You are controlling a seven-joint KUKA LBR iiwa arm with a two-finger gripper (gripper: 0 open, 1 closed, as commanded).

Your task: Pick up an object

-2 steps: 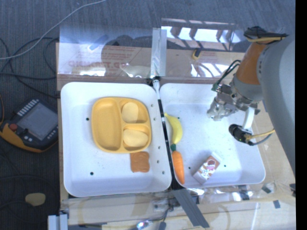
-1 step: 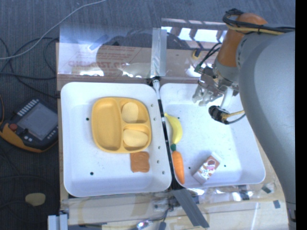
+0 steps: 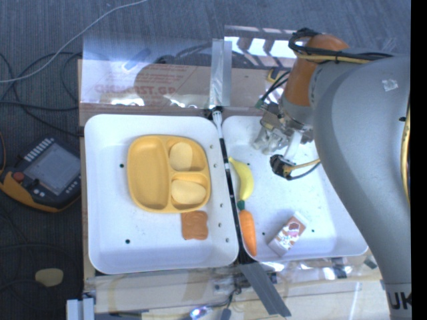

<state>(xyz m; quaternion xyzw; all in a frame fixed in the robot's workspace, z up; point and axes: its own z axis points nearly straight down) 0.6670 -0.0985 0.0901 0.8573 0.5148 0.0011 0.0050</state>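
Nothing held: gripper point(image 3: 270, 141) hangs beyond the banana point(image 3: 243, 179) (finger spread unclear); next it must descend onto something.

We see the gripper point(image 3: 268, 141) low over the far end of the right bin point(image 3: 320, 209), nothing visible between its fingers. A banana point(image 3: 243, 179), carrot point(image 3: 247, 231) and small carton point(image 3: 287, 235) lie in that bin. The left bin point(image 3: 107, 199) holds a yellow divided tray point(image 3: 150, 173) and a brown bread slice point(image 3: 195, 225).
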